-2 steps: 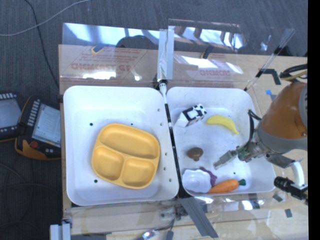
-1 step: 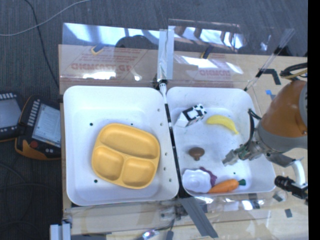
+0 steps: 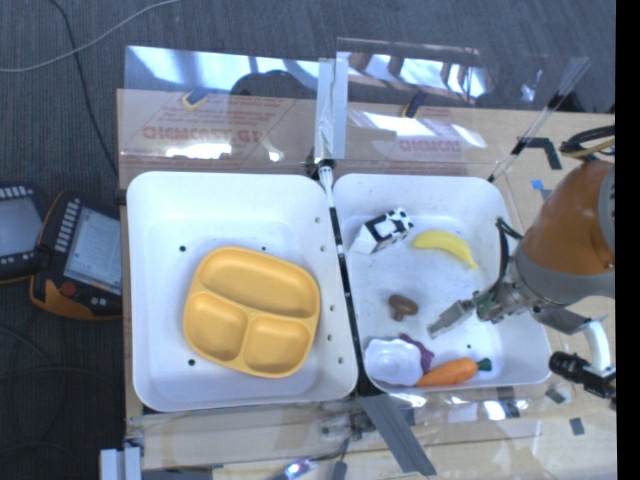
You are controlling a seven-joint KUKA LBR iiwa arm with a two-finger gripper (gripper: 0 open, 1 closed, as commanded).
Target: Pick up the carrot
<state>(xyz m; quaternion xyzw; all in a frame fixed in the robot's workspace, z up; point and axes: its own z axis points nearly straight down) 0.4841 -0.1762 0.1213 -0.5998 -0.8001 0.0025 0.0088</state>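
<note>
The orange carrot (image 3: pixel 450 371) with a green stub end lies flat near the front edge of the right bin (image 3: pixel 520 363), next to a white and purple object (image 3: pixel 397 359). My gripper (image 3: pixel 447 318) hangs over the middle of the right bin, above and slightly behind the carrot, apart from it. Nothing shows in its grasp. The arm's orange band (image 3: pixel 575 223) is at the bin's right side.
The right bin also holds a yellow banana (image 3: pixel 447 247), a small brown piece (image 3: pixel 403 306) and a black-and-white toy (image 3: pixel 387 227). A yellow divided tray (image 3: pixel 252 310) fills the middle of the left bin (image 3: pixel 160 218). A ridge (image 3: pixel 340 268) divides the two bins.
</note>
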